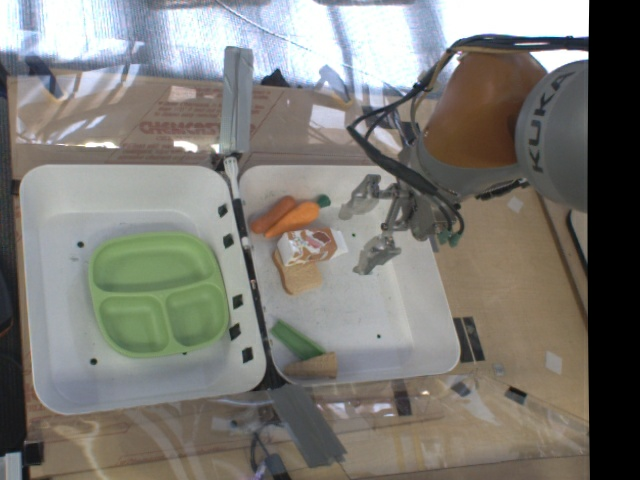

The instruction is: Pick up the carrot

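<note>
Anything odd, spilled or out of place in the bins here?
Nothing stands out. The carrot, a bread slice and a green piece lie loose in the right bin; the green tray sits flat in the left one.

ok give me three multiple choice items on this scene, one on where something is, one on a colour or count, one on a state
1. Where does the carrot lie?
A. on the green tray
B. in the right bin, near its upper left corner
C. on the bench outside both bins

2. How many compartments does the green tray have?
A. two
B. three
C. five

3. How is the gripper now?
A. open, holding nothing
B. shut on the carrot
C. shut on the tray

Key: 1 B, the carrot rests on the right bin floor by the divider. 2 B, one long section above two smaller ones. 3 A, its two fingers stand apart above the bin floor, right of the carrot, with nothing between them.
</note>
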Controlling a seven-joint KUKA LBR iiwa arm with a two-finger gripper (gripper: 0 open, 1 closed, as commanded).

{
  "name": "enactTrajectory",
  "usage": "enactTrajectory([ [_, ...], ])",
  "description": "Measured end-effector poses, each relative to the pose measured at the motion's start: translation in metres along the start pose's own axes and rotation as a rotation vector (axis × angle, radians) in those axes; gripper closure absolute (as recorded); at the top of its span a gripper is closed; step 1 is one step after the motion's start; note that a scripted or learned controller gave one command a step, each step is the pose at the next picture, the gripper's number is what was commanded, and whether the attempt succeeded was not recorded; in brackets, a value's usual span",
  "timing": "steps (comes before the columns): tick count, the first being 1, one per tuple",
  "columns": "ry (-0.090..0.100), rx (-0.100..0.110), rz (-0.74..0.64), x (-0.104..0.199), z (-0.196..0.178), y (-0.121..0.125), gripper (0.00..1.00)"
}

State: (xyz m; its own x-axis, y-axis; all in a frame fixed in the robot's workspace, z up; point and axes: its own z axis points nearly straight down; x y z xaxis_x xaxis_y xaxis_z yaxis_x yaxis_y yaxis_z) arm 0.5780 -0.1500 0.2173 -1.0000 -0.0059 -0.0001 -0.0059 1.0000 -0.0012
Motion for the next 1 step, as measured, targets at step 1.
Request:
enactTrajectory([
  [1, 0.000, -0.001, 0.358, -0.0773, 0.0397, 0.0070, 0.00],
])
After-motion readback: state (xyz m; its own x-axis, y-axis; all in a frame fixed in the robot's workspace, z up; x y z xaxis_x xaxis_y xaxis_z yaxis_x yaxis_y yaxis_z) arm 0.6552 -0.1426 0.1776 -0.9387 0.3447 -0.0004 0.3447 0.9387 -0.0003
